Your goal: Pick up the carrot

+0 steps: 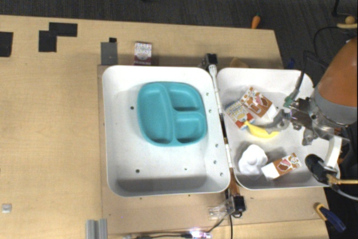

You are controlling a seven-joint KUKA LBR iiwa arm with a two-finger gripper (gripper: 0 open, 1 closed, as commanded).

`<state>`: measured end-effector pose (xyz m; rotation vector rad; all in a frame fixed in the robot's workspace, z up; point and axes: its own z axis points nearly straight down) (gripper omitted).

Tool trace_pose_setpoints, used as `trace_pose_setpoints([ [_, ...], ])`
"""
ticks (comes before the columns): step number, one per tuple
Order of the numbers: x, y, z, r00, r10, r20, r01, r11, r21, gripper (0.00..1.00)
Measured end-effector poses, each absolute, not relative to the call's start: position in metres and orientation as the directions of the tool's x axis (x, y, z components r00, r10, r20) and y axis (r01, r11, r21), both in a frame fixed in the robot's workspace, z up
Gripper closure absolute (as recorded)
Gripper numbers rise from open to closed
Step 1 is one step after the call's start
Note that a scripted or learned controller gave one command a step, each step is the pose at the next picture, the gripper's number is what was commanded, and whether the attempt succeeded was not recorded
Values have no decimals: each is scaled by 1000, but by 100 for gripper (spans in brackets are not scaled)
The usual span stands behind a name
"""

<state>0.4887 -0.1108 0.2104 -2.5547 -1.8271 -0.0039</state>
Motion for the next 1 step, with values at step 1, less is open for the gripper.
trace_pose_setpoints([
  [1,487,-104,184,573,820,1,820,-573,-5,0],
])
